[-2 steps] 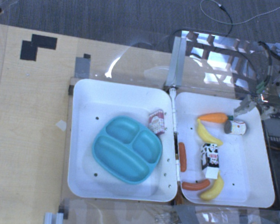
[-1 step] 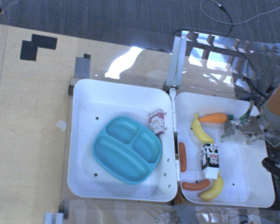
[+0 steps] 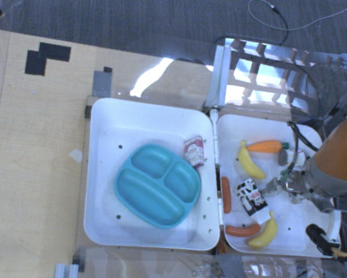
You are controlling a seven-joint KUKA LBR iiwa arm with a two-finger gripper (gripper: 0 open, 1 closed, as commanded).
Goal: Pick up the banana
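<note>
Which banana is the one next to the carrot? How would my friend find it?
Look in the right bin, near its far edge, where the orange carrot lies. The banana is just below the carrot. The other banana lies at the near edge beside a red sausage.

I see the arm (image 3: 346, 155) reaching in from the right, orange band up, wrist bent down, gripper (image 3: 278, 183) low.
</note>
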